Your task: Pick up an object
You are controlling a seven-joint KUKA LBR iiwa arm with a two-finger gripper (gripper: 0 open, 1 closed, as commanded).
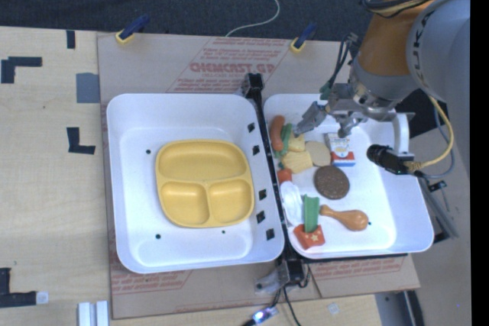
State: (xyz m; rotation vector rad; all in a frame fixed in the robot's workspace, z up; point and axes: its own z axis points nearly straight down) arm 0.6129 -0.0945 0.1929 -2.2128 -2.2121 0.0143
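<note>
Toy food fills the right bin [412, 225], the one the task draws from: a carrot [276, 130], a cheese wedge [299, 161], a brown patty [331, 182], a drumstick [345, 217], a green stick [310, 211] on a red block [309, 237], and a small white carton [341, 154] with red and blue edging. All of it lies on the bin floor, so nothing has been lifted and the pick is, by my reading, yet to be made. The gripper [330, 123] hovers spread over the cheese and carton, one finger slanting left toward the carrot, the other pointing down at the carton, with nothing between them. The arm reaches in from the right, orange band above the wrist. A yellow tray [205, 183] sits in the left bin [134, 122].
</note>
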